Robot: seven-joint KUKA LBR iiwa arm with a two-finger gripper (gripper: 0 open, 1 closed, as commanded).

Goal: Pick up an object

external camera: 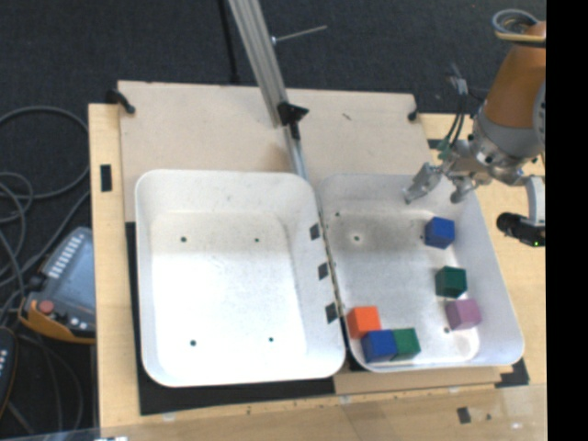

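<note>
My gripper hangs over the far right part of the right bin, open, with nothing between its two fingers. Just below it in the view lies a blue cube. Farther toward the front on the right side sit a dark green cube and a purple cube. At the bin's front left corner an orange cube, a second blue cube and a green cube are packed close together.
The left bin sits beside the right one, their rims meeting in the middle. A slanted metal pole rises from the back of the bench. Cables and a pendant lie off the bench's left.
</note>
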